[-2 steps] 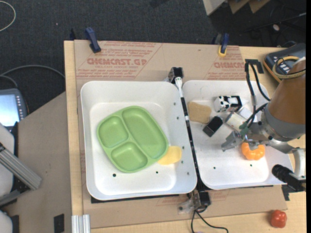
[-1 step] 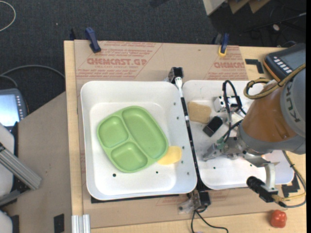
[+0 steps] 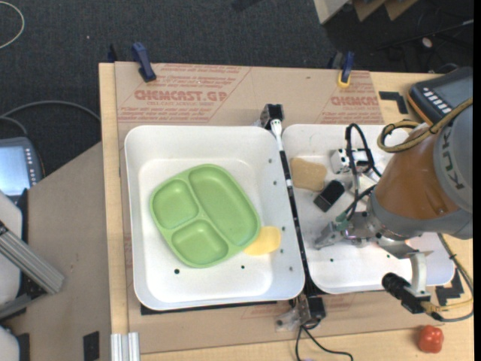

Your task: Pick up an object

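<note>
A smooth green three-compartment plastic tray (image 3: 204, 214) lies mid-floor in the left bin (image 3: 143, 269), a rounded yellow piece (image 3: 264, 241) touching its right corner. In the right bin (image 3: 338, 280), a tan spongy block (image 3: 307, 173) and a small black block (image 3: 329, 195) sit near the left wall. The metallic gripper (image 3: 331, 234) hovers low just below them, nothing visibly between its fingers; open or closed, I cannot tell.

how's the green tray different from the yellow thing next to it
The green tray is much larger than the yellow thing. The tray is light green and split into three compartments; the yellow thing is a plain, rounded lump with no divisions. The tray lies in the middle of the left bin, while the yellow thing sits at the tray's lower right corner, nearer the bin's right wall. Both rest on the floor of the left bin.
</note>
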`<state>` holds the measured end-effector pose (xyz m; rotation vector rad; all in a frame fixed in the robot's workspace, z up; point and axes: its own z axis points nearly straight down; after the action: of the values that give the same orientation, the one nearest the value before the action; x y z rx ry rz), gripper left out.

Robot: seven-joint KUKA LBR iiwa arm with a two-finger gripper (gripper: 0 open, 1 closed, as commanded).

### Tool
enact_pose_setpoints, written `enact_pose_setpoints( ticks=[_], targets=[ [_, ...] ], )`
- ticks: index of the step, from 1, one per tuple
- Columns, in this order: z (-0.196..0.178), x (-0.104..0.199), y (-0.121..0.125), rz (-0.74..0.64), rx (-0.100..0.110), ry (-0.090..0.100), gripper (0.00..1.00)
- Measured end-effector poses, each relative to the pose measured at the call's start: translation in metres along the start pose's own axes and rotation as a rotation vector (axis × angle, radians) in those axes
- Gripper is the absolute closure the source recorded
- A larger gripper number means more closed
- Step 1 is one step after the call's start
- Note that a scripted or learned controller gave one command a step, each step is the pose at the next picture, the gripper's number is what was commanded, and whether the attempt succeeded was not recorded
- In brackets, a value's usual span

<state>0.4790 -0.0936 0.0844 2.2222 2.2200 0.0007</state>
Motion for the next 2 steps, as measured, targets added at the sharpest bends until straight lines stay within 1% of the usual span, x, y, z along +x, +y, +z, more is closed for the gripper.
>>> enact_pose_setpoints(
  ticks=[1,2],
  targets=[
    [0.0000,-0.0053,-0.0002,0.000,0.000,-0.001,0.00],
    [0.0001,-0.0007,-0.0001,-0.001,0.001,0.000,0.00]
  ],
)
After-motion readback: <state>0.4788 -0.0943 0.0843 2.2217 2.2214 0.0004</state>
